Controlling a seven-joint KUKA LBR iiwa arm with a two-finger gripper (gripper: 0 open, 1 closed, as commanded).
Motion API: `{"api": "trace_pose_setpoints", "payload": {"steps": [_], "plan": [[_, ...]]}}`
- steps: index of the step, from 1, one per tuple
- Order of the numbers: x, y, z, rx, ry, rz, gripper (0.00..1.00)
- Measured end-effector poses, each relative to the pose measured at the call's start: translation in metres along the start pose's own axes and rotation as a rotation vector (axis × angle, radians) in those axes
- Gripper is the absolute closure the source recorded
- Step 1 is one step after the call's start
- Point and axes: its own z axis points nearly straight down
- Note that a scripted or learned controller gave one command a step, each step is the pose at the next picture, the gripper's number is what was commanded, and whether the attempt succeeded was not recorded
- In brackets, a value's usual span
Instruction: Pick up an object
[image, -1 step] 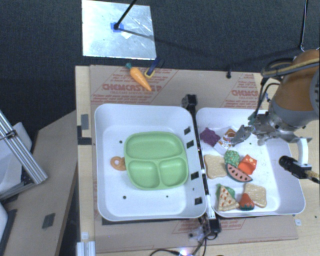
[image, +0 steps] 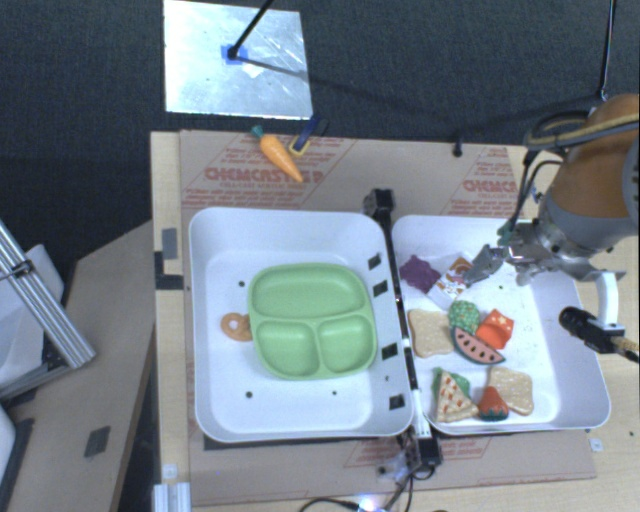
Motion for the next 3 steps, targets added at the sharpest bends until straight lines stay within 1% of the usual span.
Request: {"api": "trace_pose_setpoints", "payload": {"steps": [1,2,3], "plan": [[-0.005,0.002,0.043,0.004,0.001,0.002,0.00],[-0.004,0.008,0.104,0.005,0.001,0.001,0.00],[-0.004,0.009,0.111,-0.002,0.000,0.002,0.00]]}}
